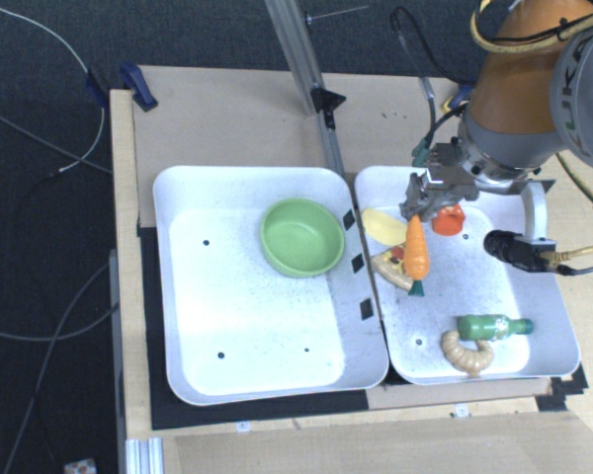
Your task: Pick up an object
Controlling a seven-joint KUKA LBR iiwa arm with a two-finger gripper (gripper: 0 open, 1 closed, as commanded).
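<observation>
My gripper [422, 208] hangs over the back left of the right bin [544, 309]. It is shut on the top end of an orange carrot [416, 249]. The carrot hangs upright below the fingers, with its green tip [416, 288] pointing down over a tan and red slice-shaped toy [392, 268]. A pale yellow piece [382, 227] lies just left of the carrot, and a small red-orange object [448, 220] sits just right of the gripper, partly hidden by it.
A green bottle [492, 327] and a beige curled piece [468, 354] lie at the front of the right bin. A green bowl [301, 237] stands at the back of the left bin [227, 324]. A metal pole [298, 47] slants up behind the bins.
</observation>
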